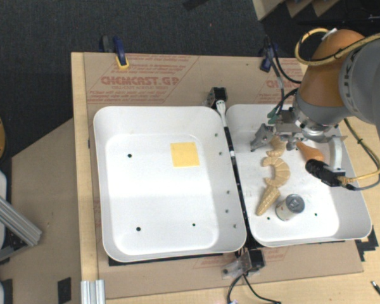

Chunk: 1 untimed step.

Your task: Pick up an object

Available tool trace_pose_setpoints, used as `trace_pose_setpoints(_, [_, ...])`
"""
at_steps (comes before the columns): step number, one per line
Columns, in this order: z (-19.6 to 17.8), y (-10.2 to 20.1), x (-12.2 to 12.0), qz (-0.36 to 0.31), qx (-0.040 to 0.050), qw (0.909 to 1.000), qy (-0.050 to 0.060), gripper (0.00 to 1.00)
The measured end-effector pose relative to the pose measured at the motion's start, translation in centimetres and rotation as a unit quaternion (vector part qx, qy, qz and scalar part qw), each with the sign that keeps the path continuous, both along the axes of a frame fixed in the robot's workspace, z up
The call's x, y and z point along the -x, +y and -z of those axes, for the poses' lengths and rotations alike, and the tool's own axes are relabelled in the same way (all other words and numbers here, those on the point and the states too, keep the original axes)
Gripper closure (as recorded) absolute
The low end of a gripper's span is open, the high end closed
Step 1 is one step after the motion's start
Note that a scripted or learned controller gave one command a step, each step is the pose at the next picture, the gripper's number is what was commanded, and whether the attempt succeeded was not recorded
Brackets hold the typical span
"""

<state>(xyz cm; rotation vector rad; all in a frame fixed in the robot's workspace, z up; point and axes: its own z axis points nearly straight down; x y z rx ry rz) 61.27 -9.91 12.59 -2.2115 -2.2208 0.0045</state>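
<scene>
Several tan curved wooden pieces are clustered in the right white bin, centre-right of frame, just below the hand; its opening cannot be told. Neighbours could be nudged, spoiling a grasp.

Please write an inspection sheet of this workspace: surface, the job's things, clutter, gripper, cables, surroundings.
Surface: brown board with red print, bearing the left bin and the right bin side by side.
Job's things: yellow square flat in the left bin; tan wooden pieces, an orange piece and a grey round part in the right bin.
Clutter: nothing seen.
Gripper: gripper low over the far end of the right bin, above the tan pieces; nothing seen held.
Cables: yellow cable looping beside the wrist; black cable at the near edge.
Surroundings: dark carpet; blue clamp on the far edge.
</scene>
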Motion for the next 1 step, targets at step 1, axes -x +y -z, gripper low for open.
trace_pose_setpoints(1, [4.43,-1.56,6.12,0.004,0.0005,1.0,0.001,0.0])
